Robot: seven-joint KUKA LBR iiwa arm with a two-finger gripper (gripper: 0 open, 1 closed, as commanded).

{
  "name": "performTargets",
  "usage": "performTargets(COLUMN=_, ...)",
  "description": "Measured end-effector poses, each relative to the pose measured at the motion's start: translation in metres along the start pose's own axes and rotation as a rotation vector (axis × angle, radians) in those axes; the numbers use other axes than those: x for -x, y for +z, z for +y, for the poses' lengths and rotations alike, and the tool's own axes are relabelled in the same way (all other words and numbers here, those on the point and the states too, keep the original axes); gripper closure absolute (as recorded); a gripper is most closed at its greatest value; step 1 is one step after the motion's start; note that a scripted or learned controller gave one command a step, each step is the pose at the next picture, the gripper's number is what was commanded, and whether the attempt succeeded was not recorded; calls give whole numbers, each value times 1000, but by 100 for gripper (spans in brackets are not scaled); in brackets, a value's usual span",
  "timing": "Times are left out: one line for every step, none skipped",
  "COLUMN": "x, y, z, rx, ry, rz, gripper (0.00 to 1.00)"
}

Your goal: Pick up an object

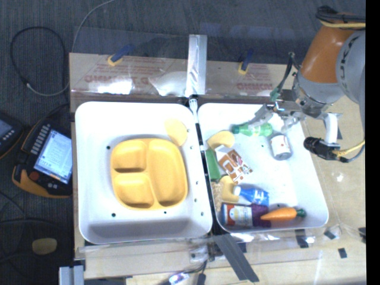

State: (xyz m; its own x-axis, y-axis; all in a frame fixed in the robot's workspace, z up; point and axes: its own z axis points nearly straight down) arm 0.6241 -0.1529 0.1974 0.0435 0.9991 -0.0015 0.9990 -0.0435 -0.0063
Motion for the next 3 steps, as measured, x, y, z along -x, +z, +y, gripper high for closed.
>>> performTargets(x=-41, y=105, z=-17, rx=6, ry=37, rz=1, gripper=0)
performTargets(x=-32, y=107, z=-71, rx=24, ry=43, rz=-1, gripper=0)
performTargets(x=-48, y=90, z=-28, rx=-2, ry=226, rz=1, gripper=0)
